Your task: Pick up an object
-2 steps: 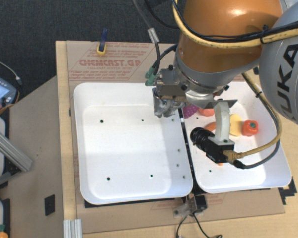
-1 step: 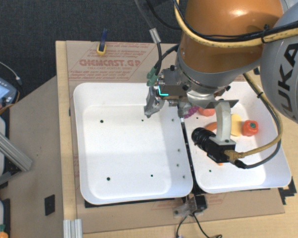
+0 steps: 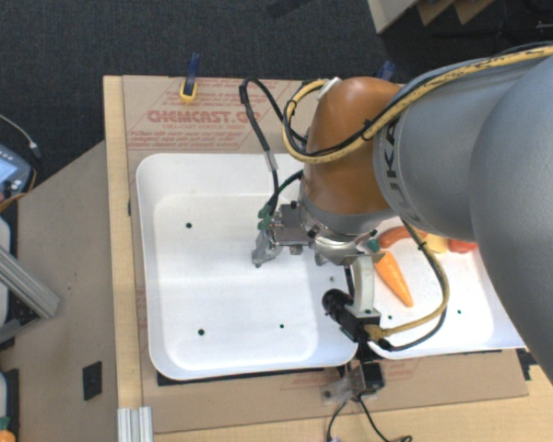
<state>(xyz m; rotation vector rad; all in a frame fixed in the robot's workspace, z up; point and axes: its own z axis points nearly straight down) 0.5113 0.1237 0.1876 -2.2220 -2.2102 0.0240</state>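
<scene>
My gripper (image 3: 263, 247) hangs over the middle of the left white bin (image 3: 170, 274), near its right side, below the arm's orange band (image 3: 346, 145). I see nothing held in it. An orange carrot-shaped object (image 3: 395, 279) lies in the right bin (image 3: 475, 325), just right of the wrist. A second orange-red object (image 3: 415, 238) with a green bit (image 3: 376, 244) beside it lies behind the carrot, partly hidden by the arm.
The big grey arm (image 3: 479, 182) covers most of the right bin. Black and yellow cables (image 3: 405, 325) loop off the wrist over the divide between the bins. Cardboard (image 3: 203, 113) lies under both bins. A yellow clamp (image 3: 189, 86) sits at the back edge.
</scene>
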